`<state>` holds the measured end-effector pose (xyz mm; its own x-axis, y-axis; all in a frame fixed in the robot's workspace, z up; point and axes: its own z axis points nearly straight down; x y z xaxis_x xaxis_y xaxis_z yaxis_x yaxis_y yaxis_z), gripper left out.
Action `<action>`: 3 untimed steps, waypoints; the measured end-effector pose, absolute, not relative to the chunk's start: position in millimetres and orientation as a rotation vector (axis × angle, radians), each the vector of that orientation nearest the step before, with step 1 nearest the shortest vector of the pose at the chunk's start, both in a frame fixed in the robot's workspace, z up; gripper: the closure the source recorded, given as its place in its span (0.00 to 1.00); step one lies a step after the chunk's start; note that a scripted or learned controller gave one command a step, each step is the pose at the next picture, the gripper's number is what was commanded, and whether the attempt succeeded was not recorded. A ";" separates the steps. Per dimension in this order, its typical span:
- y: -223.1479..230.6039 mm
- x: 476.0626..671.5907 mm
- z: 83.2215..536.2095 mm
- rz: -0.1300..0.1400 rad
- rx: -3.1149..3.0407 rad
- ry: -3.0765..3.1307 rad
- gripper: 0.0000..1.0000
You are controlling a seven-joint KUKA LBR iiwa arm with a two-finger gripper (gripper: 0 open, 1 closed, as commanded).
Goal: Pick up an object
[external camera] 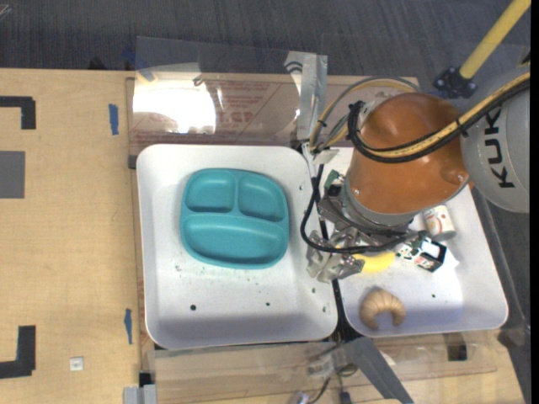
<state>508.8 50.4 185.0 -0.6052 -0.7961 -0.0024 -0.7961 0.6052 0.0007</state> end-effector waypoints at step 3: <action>219.8 480.7 310.5 0.004 -1.000 2.963 1.00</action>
